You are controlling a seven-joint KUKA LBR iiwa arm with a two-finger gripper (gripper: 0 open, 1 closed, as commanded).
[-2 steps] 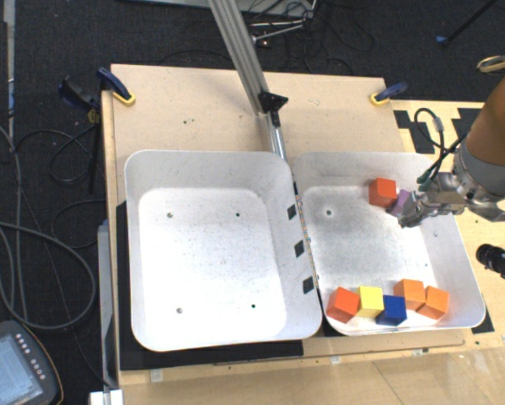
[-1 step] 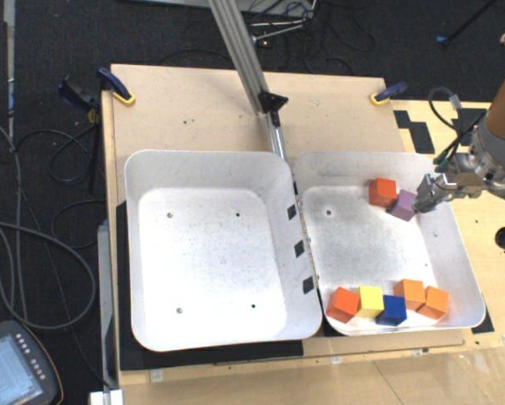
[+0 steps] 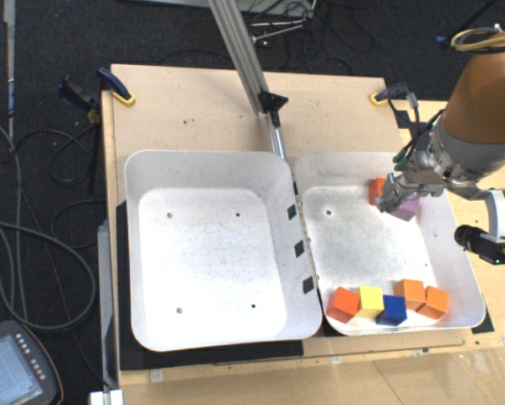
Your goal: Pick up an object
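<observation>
Blocks (image 3: 389,302) crowd the right bin's (image 3: 362,243) front edge; its middle lies open. Gripper (image 3: 395,199) sits over a purple block (image 3: 406,209), grip perhaps shut, cannot tell.

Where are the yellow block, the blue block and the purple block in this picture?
yellow block (image 3: 371,299): camera view, on its top face.
blue block (image 3: 394,309): camera view, on its top face.
purple block (image 3: 406,208): camera view, on its visible lower side, below the gripper.

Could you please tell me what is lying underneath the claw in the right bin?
Under the claw in the right bin, a purple block and an orange block peek out. The claw covers their remaining parts, so contact cannot be judged.
</observation>
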